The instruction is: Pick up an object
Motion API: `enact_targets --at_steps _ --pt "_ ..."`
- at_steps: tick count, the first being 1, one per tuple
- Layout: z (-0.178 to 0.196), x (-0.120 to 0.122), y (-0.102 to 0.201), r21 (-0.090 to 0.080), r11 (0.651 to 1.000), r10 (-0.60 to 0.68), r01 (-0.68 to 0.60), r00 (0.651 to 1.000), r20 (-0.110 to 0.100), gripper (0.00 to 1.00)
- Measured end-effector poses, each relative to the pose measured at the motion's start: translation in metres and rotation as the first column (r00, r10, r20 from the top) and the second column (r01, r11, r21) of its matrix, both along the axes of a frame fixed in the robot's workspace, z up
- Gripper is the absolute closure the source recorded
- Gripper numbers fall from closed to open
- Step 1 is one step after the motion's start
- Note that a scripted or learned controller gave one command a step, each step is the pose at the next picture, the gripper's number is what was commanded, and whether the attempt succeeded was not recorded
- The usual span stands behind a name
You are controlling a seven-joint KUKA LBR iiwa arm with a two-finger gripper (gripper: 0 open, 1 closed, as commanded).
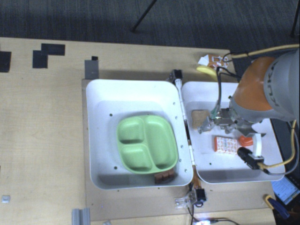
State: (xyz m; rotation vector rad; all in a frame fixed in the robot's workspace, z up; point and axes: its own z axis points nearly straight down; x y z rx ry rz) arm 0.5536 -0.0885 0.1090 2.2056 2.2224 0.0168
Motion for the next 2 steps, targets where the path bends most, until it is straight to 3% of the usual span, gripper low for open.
enact_targets --at_steps 1,2 --pt "0.0108 0.0014 0.0008 0.001 1.0 0.003 -0.003 1.0 0.003 1.0" --pt "0.0107 0.0014 0.0008 0.001 1.0 0.003 -0.003 1.0 0.003 0.0"
